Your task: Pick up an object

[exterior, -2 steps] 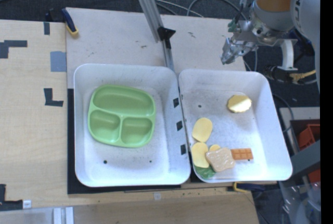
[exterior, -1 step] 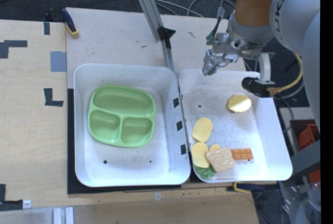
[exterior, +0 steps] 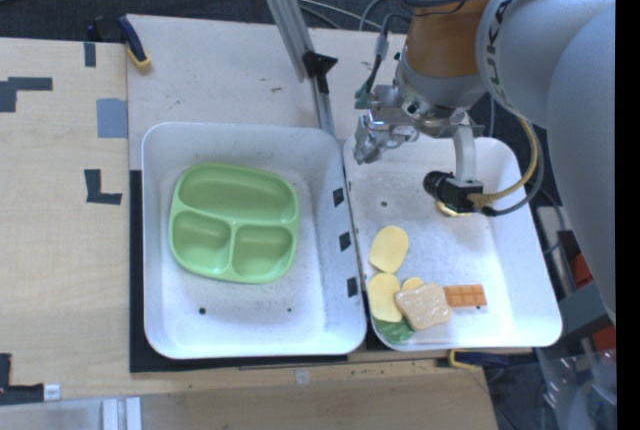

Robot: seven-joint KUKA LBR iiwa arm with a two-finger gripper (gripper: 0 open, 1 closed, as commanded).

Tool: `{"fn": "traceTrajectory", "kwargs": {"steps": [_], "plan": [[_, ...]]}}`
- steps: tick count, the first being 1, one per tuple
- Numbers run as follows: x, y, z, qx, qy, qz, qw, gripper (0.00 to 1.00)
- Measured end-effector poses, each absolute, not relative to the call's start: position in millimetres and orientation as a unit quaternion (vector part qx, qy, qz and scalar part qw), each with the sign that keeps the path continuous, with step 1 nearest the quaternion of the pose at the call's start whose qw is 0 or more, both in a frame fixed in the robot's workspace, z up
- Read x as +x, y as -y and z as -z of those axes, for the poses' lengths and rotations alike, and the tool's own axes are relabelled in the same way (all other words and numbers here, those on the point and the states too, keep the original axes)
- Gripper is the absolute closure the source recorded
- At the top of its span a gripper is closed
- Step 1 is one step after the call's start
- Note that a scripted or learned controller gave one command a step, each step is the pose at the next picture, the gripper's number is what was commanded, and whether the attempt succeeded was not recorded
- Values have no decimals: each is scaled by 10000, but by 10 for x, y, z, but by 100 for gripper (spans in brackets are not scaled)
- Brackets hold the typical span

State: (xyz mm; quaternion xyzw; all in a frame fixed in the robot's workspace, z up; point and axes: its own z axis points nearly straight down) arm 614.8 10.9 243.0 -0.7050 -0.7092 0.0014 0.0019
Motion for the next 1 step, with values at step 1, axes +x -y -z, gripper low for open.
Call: {"fn": "traceTrajectory", "kwargs": {"steps": [1], "plan": [[5972,-526,-2408,-7051,7091,-10,15,100]]}}
